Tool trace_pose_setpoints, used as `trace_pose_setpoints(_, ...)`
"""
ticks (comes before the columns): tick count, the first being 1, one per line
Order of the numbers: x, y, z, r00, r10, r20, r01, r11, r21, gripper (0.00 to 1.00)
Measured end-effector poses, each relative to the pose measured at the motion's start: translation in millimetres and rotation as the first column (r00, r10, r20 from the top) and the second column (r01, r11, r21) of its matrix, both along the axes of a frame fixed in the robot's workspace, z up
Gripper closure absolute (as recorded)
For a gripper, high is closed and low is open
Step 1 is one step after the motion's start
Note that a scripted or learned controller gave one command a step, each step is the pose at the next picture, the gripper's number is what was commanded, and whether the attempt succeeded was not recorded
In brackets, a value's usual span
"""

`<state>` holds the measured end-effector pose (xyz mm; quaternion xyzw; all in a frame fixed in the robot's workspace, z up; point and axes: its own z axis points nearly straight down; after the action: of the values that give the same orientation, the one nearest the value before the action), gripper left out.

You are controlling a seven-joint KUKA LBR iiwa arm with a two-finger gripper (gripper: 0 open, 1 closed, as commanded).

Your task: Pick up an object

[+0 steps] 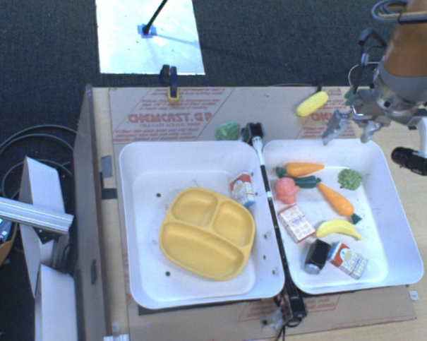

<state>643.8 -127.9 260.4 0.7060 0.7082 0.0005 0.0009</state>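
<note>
The arm (408, 45) runs off the top right corner, so you only get the orange band and the wrist. The gripper (351, 128) is small and a bit blurry, and I honestly can't make out how its fingers are set. The print on the little cartons is unreadable: the one by the yellow tray (242, 190), the flat one (296, 223) and the one at the front (348, 259). The dark can (317, 256) has no label I can read. A green thing (228, 132) peeks from behind the left bin (131, 226) rim, mostly hidden. The cables (29, 149) and the silver rail (24, 213) get chopped off at the left edge.
</note>
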Motion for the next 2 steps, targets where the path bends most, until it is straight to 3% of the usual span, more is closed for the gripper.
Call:
trace_pose_setpoints(1,-10,45,-53,1.000,0.005,-0.005,-0.005,1.000,0.003,0.00)
trace_pose_setpoints(2,-2,45,-164,1.000,0.001,-0.005,-0.001,1.000,0.001,0.00)
